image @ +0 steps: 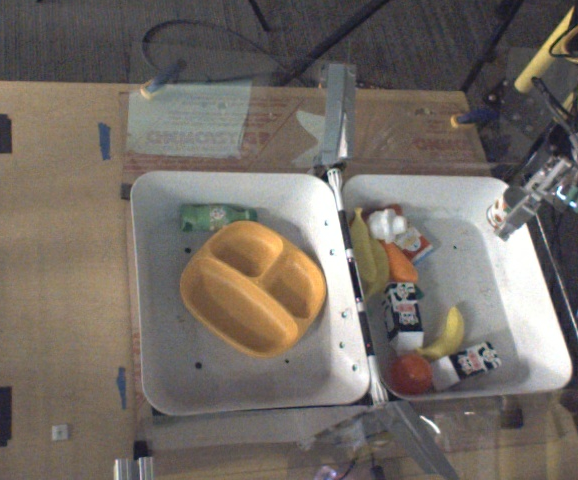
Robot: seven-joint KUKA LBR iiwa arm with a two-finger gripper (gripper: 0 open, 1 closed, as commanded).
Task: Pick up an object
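The right bin (529, 298) holds the loose things, crowded along its left wall and front. At the back lies a white piece (387, 226) on a red and white packet (416, 245), with a yellow banana (365, 253) standing along the wall just to their left and an orange carrot (401, 264) touching the banana's right side. In front of these a milk carton (403, 313) with black and white marks lies lengthwise. A second, smaller banana (446, 336) curves just right of that carton, and a red tomato (410, 373) sits in the front left corner. A second small carton (472, 361) lies beside the tomato, toward the front right, touching the small banana's lower end.

The gripper (507, 216) hangs at the right bin's back right corner, over the rim, well apart from all these things. Nothing shows between its tips, and the view is too small and blurred to tell how far they are spread.

The left bin (159, 298) bears an orange divided plate (254, 286) near its middle, tilted at an angle to the walls. A green packet (216, 215) lies behind it, near the back wall, its front edge just touching the plate's rim
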